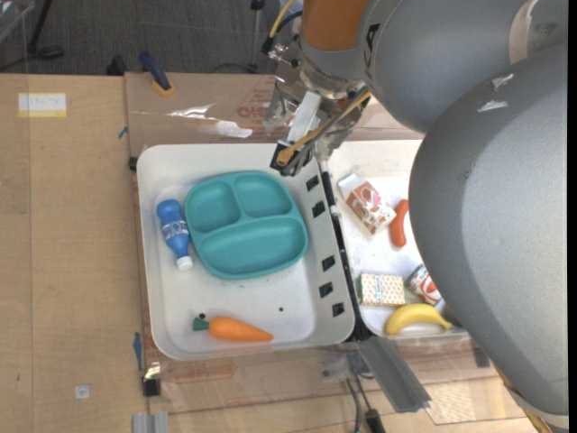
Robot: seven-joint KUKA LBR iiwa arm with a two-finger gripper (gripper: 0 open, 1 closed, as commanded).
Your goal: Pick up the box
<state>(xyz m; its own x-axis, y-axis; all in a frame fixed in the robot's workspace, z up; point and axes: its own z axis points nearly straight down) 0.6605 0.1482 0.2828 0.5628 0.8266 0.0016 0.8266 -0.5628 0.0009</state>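
A red-and-white carton box (368, 204) lies tilted in the right bin (379, 156), toward its back left. A second, smaller box (382, 289) with a green and pale pattern lies flat near the front of the same bin. My gripper (290, 152) hangs from the orange-banded wrist over the back of the left bin (153, 242), just behind the teal plate (245, 222) and near the divider between the bins. It is well to the left of and behind the carton, touching neither box. Nothing shows in its grasp.
The left bin holds the teal divided plate, a blue bottle (174, 231) and a carrot (236, 329). Beside the boxes lie a red sausage (398, 224), a can (424, 285) and a banana (415, 317). The big grey arm covers the right bin's right side.
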